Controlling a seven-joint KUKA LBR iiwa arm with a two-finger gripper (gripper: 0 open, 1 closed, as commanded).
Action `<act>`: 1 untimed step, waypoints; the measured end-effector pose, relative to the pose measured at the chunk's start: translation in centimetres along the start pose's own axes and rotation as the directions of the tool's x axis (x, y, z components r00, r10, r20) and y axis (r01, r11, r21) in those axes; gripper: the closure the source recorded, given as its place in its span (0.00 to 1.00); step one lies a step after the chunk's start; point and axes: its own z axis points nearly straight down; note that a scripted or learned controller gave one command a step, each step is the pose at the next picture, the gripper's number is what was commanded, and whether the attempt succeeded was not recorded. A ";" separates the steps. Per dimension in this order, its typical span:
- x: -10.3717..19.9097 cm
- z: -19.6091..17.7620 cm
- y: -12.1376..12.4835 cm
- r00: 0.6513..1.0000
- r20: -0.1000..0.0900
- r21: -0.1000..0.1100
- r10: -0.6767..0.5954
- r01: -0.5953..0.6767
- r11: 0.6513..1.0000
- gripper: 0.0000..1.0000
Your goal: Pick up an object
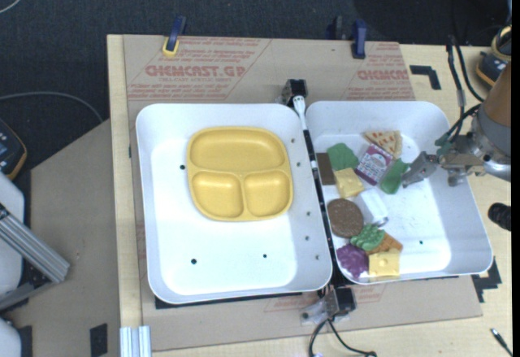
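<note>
Left bin (154,209): holds a yellow divided tray (240,171), parked apart from the clutter, likely a drop spot.
Right bin (455,241): toy food heaped along its left side, brown patty (346,218) and purple piece (353,259) among them, all candidates.
Green piece (395,176): lies just beside the fingers.
Gripper (416,170): low over the right bin; whether its fingers are wide or narrow, I cannot tell.

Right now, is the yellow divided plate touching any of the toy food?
Apart. The camera view shows the yellow plate alone in the left bin, while the toy food lies in the right bin, past the rims between them.
</note>
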 end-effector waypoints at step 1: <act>0.0 -0.6 0.3 1.000 0.003 -0.012 -0.003 0.003 1.000 0.00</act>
